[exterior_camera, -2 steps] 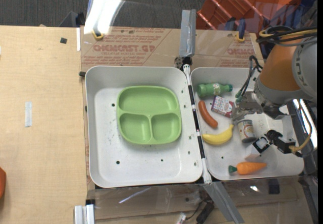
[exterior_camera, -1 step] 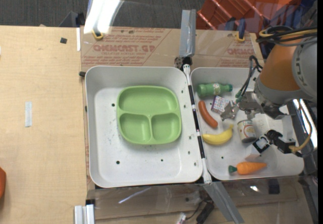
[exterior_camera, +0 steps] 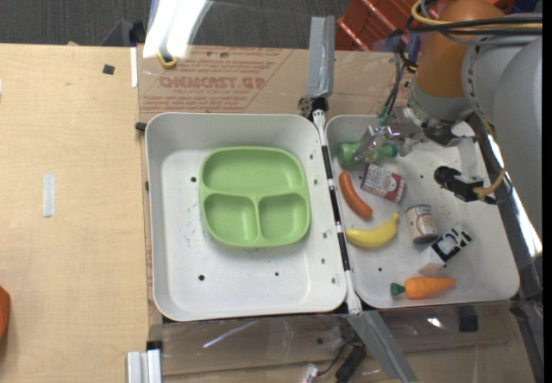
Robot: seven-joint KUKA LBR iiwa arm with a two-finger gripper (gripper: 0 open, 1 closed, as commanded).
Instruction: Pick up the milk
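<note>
The milk (exterior_camera: 384,184) is a small maroon and white carton lying in the right bin (exterior_camera: 483,273), left of centre. My gripper (exterior_camera: 377,143) hangs over the bin's upper left part, just beyond the carton's far edge and beside a green object (exterior_camera: 348,152). Nothing can be seen held in it. The grey arm with its orange band (exterior_camera: 448,49) comes in from the upper right.
Close to the milk lie a red sausage (exterior_camera: 355,196), a banana (exterior_camera: 373,234), a tin can (exterior_camera: 421,222), a black and white item (exterior_camera: 451,243) and a carrot (exterior_camera: 423,287). The left bin (exterior_camera: 172,278) holds a green divided plate (exterior_camera: 255,196).
</note>
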